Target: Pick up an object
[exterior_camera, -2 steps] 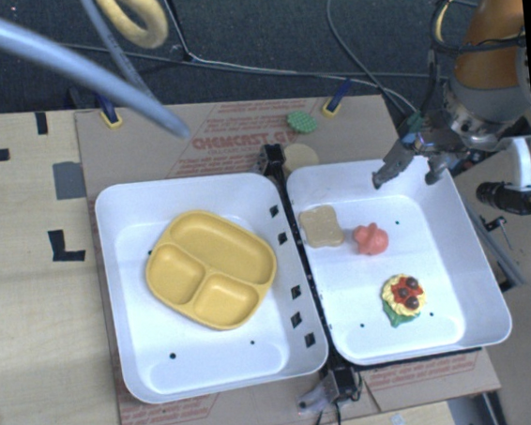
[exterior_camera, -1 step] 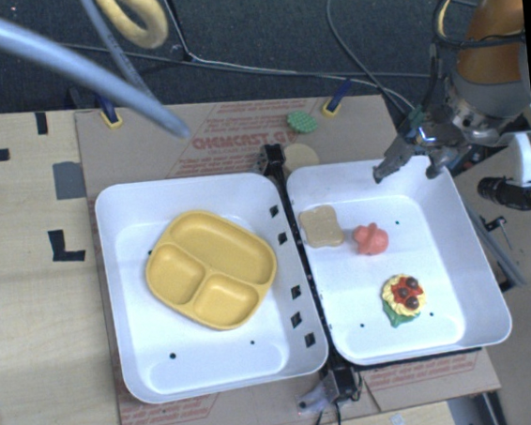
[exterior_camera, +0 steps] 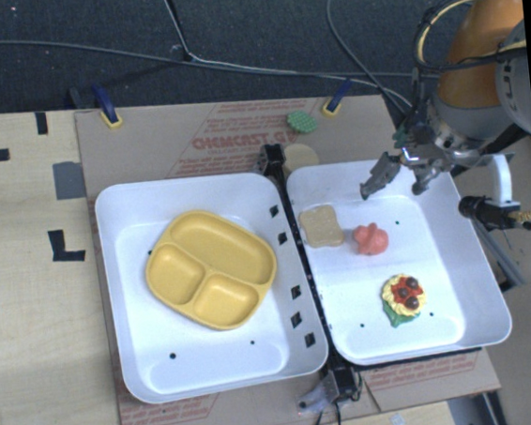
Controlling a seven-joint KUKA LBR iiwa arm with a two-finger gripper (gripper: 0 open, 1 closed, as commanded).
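We see our pincer spread wide, holding nothing, above the right white bin's far edge, beyond the small pink rubbery lump.

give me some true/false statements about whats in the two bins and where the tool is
1. The yellow tray lies in the left bin. True.
2. The tool holds the red toy. False: it is open above the right bin, apart from the toy.
3. The tan piece lies beside the red toy. True.
4. The yellow toy sits on the tray. False: it lies in the right bin.
5. The green piece lies in the left bin. False: it lies outside both bins.
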